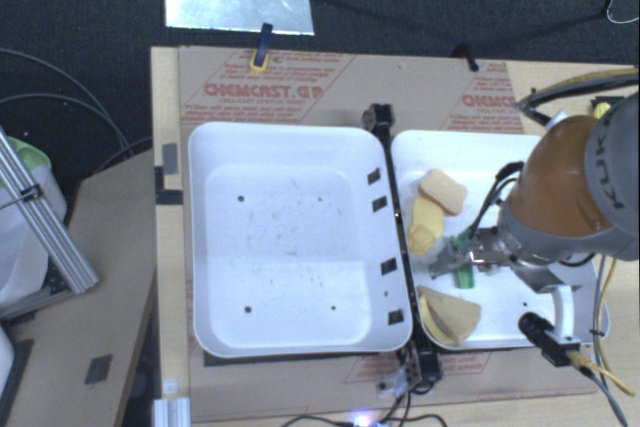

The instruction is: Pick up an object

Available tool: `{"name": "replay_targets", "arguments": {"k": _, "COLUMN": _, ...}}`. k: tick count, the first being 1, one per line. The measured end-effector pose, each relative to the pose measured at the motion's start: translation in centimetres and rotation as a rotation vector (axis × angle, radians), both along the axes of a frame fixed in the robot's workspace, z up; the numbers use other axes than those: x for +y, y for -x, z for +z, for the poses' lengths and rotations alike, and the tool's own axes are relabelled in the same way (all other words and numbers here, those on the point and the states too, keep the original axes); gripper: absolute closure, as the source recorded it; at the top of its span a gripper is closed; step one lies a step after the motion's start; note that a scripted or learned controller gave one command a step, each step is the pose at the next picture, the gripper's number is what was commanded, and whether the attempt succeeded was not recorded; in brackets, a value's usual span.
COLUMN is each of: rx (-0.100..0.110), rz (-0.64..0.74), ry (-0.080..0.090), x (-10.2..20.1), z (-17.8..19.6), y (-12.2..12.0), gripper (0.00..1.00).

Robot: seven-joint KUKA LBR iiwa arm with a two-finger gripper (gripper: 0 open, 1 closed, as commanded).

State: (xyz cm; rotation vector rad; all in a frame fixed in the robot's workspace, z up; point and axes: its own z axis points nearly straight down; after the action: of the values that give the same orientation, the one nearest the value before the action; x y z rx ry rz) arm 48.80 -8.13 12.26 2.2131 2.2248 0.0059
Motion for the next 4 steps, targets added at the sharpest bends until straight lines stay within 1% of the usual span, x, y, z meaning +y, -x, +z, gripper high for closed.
{"name": "replay_targets", "arguments": {"k": 1, "rx": 0.000, "rz": -0.002, "ry": 0.000, "x": -0.1, "z": 0.9, "y": 0.0, "gripper": 1.00}}
{"name": "replay_targets", "arguments": {"k": 2, "rx": -0.004, "rz": 0.005, "ry": -0.002, "x": 5.4, "z": 8.1, "y": -0.1, "gripper": 1.00}}
{"name": "replay_targets", "arguments": {"k": 3, "rx": -0.007, "rz": 0.007, "ry": -0.004, "x": 11.4, "z": 16.8, "y": -0.1, "gripper": 1.00}}
{"name": "replay_targets", "arguments": {"k": 4, "rx": -0.006, "rz": 0.001, "ry": -0.001, "x": 11.7, "z": 24.0, "y": 0.0, "gripper": 1.00}}
